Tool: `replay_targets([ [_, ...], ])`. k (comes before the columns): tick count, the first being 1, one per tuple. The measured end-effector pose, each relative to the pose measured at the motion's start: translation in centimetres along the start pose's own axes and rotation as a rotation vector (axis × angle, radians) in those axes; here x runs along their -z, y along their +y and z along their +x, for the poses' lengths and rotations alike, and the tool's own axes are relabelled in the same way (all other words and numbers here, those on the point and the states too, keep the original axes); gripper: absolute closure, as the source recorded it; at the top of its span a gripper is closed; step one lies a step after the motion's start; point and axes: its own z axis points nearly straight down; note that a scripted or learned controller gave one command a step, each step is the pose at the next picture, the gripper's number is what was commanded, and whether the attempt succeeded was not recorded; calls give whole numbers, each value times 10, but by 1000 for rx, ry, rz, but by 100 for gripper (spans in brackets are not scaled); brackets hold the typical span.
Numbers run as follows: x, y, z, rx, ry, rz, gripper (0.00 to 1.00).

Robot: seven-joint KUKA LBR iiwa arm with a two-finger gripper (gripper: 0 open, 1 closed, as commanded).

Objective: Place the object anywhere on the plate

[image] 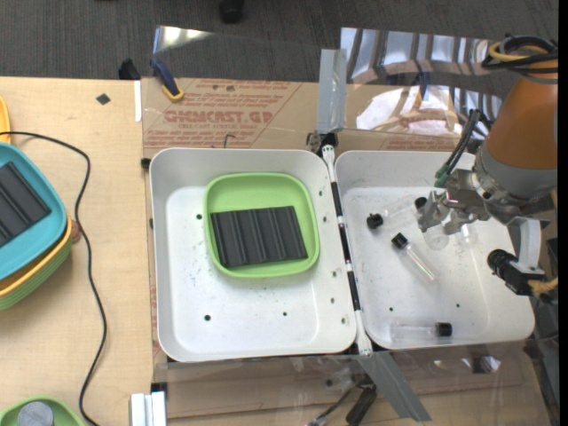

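A green square plate (304,201) lies in the left bin (177,264), with a dark ridged mat (258,236) on it. In the right bin (484,313) lie a clear tube with a black cap (410,254), a second capped clear tube (426,330) near the front wall, and a small black piece (374,221). My gripper (441,218) hangs low over the right bin's far right part, just right of the first tube. Something clear and glinting sits at its tip, too blurred to name.
The grey arm with its orange band (524,122) comes in from the right over the right bin. A black cable clip (506,264) hangs beside it. Stacked teal and green dishes (31,229) and a black cable (89,264) lie on the wooden bench at left.
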Motion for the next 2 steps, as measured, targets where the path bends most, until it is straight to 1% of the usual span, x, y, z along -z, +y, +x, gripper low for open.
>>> replay_targets([
  [1, 0, 0, 0, 0, 0, 0, 0],
  [2, 35, -18, 12, -167, -1, 0, 0],
])
